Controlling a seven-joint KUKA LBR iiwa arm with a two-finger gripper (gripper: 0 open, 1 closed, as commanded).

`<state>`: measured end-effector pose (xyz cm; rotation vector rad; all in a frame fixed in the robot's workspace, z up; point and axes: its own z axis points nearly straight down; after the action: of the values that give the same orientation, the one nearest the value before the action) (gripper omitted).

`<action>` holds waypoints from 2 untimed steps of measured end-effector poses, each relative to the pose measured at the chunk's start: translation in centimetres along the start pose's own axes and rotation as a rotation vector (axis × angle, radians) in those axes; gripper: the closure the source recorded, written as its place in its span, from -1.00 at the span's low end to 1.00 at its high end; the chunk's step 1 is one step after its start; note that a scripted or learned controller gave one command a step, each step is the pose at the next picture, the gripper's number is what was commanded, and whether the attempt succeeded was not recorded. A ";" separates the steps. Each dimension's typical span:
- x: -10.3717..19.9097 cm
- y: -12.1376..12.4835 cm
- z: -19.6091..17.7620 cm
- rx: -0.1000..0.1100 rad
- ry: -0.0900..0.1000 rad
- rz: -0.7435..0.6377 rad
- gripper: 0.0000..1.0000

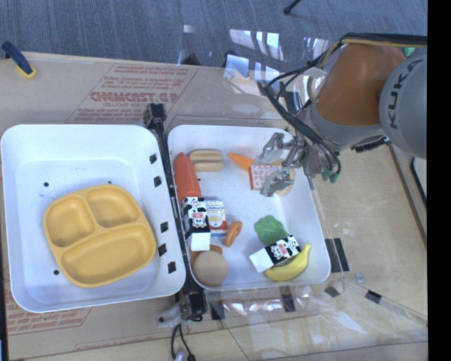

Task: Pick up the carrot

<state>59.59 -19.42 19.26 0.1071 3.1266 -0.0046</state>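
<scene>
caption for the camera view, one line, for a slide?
Gripper hovers beside the carrot in the right bin; yellow tray in the left bin.

Just left of the hand (278, 168) lie a bread roll (207, 159) and a red sausage (186, 176). Below it sit a green pepper (269, 229), a banana (291, 265) and an egg (210, 268). Far left, a yellow divided plate (99, 235) fills the other bin (22, 145).
</scene>
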 end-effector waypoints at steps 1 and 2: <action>0.3 0.0 0.4 -0.002 0.009 0.001 -1.00; -4.4 -1.1 9.4 -0.001 0.000 -0.212 -1.00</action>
<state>64.04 -20.85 9.92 -0.2239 3.1210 -0.0055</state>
